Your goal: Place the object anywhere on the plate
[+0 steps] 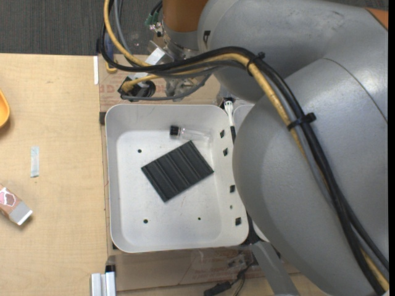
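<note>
- Looking down, I see the ribbed black plate [178,170] in the white bin [123,227], small vial [185,131] just behind it.
- My tool [162,86] hangs beyond the bin's far rim; its grip I cannot tell.

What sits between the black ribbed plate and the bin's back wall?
In the camera view, a small clear vial with a black cap lies between the black ribbed plate and the bin wall.

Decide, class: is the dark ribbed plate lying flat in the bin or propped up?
Flat. The plate rests on the floor of the white bin, turned at an angle, its whole ribbed face showing.
</note>
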### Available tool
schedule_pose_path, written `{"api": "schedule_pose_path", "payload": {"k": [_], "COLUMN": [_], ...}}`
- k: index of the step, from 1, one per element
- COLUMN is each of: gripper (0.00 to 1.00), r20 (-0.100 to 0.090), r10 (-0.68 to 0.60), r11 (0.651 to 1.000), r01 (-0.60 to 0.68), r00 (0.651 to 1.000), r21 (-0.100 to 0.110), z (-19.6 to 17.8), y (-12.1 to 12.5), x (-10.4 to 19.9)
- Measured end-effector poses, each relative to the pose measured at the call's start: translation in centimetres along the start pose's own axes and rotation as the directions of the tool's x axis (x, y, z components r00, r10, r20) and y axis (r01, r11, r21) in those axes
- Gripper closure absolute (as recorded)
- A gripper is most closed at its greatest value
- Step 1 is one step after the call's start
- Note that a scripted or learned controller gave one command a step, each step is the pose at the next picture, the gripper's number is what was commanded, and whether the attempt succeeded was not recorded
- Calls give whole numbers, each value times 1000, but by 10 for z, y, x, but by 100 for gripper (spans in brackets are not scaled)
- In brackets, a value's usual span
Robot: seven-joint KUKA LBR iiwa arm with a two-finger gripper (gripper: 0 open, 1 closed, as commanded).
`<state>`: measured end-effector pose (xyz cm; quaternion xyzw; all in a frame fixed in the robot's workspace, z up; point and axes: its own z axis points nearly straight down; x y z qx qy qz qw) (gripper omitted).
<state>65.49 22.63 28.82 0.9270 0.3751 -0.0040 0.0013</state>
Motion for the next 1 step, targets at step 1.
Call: {"api": "schedule_pose_path", "payload": {"k": [1], "gripper": [100], "r20": [-1], "r10": [-213], "r11": [977], "r01": [213], "r00": [977], "r21": [-1], "z": [-32], "y": [-7], "x": [-5]}}
